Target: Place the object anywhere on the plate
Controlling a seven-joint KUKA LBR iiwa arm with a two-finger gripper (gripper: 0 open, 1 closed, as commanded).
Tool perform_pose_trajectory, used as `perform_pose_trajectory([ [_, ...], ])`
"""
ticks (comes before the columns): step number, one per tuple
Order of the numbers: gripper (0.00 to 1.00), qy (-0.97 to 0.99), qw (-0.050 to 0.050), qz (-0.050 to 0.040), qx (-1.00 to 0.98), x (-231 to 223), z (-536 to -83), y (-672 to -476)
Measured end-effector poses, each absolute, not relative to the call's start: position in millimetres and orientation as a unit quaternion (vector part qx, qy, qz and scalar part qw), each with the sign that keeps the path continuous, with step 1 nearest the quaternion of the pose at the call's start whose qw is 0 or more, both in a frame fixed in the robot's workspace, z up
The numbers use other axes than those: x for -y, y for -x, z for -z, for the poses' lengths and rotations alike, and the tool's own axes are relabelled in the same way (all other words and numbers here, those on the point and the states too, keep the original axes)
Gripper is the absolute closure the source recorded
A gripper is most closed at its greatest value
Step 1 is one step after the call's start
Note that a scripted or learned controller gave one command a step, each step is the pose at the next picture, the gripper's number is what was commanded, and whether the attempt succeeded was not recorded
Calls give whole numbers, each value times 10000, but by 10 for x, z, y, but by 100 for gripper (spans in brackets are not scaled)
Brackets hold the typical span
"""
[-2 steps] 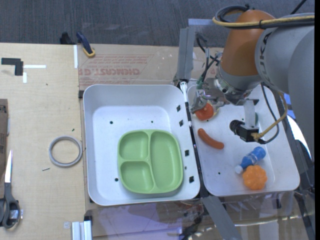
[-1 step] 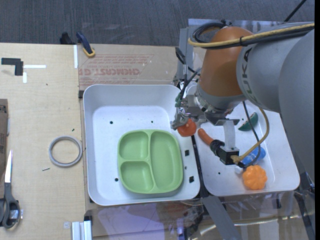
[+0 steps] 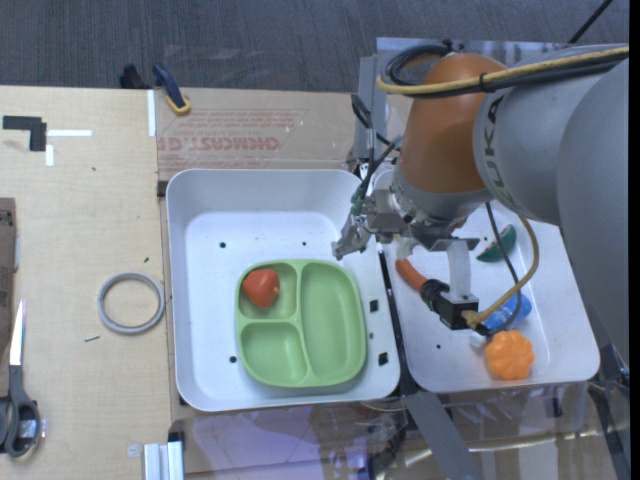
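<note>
A green three-compartment plate [image 3: 320, 328] lies in the left bin [image 3: 200, 268]. A red tomato-like object [image 3: 262, 287] rests in the plate's upper-left compartment. My gripper [image 3: 355, 236] hangs over the divide between the two bins, just above and to the right of the plate's far right corner, apart from the tomato. Nothing shows in its grasp. The wrist and orange band [image 3: 445, 128] hide the far part of the right bin.
In the right bin [image 3: 560, 298] lie a small orange carrot-like piece [image 3: 408, 271], a blue object [image 3: 508, 313], an orange pumpkin-shaped toy [image 3: 510, 355] and a dark green piece [image 3: 497, 247]. A grey ring [image 3: 130, 301] and scissors [image 3: 18, 408] lie on the bench at the left.
</note>
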State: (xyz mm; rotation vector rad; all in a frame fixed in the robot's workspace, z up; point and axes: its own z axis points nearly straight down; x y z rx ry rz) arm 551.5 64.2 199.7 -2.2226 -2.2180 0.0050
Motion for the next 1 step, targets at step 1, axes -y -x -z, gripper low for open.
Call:
perform_pose_trajectory([
  [1, 0, 7079, 12, -25, 7063, -1113, -1719, -4787],
])
